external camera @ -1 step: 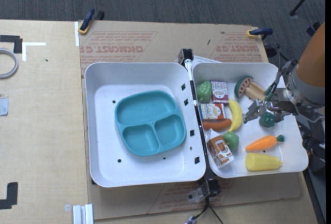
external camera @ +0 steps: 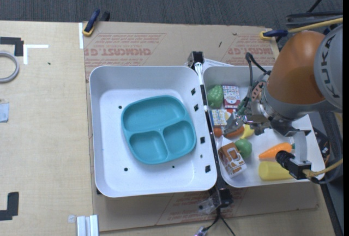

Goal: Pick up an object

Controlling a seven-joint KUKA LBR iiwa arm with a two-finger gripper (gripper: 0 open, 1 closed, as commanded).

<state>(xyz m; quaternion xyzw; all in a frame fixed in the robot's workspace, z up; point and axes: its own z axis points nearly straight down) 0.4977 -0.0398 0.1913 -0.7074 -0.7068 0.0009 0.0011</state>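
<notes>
The tool [external camera: 235, 122] hangs low in the crowded right bin [external camera: 305, 175], over toys packed against its left wall; I cannot tell its grip. The left bin [external camera: 103, 137] holds a teal tray [external camera: 158, 128], with room around it.

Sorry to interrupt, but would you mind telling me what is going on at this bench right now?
A grey KUKA arm with an orange band reaches in from the right over the right bin, which holds small toy foods: a green piece, a carrot, a yellow item and small boxes. Its gripper is down among them near the bin's left side. The left bin holds a teal divided plate. Nothing is visibly lifted.
</notes>
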